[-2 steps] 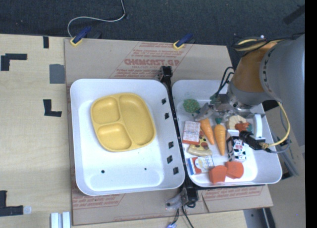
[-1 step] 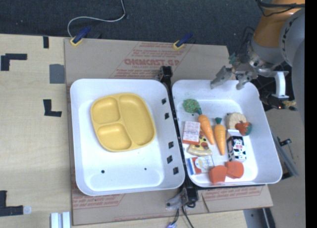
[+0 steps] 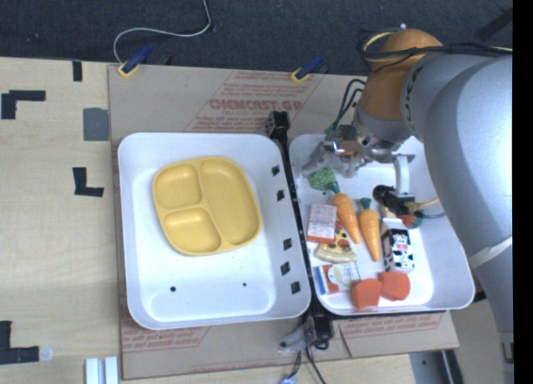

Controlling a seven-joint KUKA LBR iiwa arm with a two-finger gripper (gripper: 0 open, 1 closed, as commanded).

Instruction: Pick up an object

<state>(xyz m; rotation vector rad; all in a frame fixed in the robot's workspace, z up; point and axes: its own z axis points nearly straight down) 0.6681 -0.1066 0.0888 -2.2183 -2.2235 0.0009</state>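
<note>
Carrots (image 3: 358,224) lie mid right bin (image 3: 450,278), crowded by toys; the far end is barer. Gripper (image 3: 337,157) hangs there over broccoli (image 3: 321,179); its grip state cannot be told.

Red print on the brown cardboard sheet (image 3: 241,99)

At twelve o'clock above the left white bin (image 3: 133,207), faded red letters read roughly "CHEMCAST", upside-down and unclear. Small printed cards (image 3: 321,222) in the right white bin (image 3: 445,266) are too small to read.
</note>
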